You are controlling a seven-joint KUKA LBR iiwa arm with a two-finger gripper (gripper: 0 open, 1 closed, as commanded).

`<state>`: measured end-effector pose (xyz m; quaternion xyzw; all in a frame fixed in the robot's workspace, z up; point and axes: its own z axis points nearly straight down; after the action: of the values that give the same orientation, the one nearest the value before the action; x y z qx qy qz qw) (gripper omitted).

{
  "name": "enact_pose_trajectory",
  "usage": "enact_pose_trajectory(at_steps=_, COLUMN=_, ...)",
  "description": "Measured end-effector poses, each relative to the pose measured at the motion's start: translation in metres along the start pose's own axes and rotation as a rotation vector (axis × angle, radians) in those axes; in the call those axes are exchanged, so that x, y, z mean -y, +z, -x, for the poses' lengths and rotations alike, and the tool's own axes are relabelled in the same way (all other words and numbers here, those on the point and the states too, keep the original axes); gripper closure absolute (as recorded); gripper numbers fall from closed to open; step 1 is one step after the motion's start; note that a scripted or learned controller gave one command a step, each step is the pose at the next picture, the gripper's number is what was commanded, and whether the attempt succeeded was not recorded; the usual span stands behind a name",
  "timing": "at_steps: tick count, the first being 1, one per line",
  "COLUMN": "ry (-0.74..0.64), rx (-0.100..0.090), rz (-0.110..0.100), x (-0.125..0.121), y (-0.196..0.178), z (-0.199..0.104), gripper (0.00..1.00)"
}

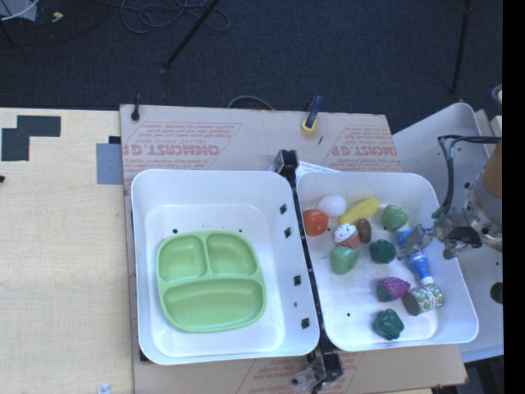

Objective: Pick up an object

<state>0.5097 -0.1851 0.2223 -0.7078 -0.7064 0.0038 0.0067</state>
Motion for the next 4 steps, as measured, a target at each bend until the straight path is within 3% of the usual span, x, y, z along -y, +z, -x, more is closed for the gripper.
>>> enact_pose_trajectory(at_steps=1, ry=-0.002, rx=0.002, rz=0.011, x=-0.002, y=-0.006, z=0.000, gripper=0.00)
enact_pose_trajectory(at_steps=3, ry=0.001, rx=0.000, rz=0.007, x=-0.007, y=0.107, z=-0.008, gripper=0.00)
enact_pose_trajectory(at_steps=4, ry=-0.003, rx=0.002, rz=0.010, x=-0.007, y=0.136, z=-0.010, gripper=0.00)
